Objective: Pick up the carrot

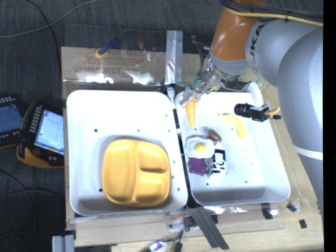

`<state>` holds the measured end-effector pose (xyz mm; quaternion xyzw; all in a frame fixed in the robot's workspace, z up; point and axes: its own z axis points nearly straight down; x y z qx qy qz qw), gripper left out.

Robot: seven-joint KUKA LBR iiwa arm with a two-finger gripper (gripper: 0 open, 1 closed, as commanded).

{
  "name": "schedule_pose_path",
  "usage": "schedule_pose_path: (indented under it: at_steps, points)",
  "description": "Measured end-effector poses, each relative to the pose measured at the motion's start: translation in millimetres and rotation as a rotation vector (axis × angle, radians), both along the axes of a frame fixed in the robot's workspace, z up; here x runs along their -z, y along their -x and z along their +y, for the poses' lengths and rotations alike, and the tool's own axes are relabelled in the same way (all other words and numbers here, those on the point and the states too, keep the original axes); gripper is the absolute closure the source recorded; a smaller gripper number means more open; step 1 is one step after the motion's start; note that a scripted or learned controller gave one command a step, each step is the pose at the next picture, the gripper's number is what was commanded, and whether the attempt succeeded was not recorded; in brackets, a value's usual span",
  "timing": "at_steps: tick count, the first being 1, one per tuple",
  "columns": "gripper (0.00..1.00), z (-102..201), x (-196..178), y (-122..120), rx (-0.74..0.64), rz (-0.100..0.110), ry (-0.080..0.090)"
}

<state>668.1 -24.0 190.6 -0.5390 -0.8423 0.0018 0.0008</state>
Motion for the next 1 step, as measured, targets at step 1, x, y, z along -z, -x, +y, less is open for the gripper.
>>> schedule_pose_path:
  at_steps: [1]
  points:
    - [1.0,-17.8,-42.2,-0.7,-0.15,-0.003,0.002]
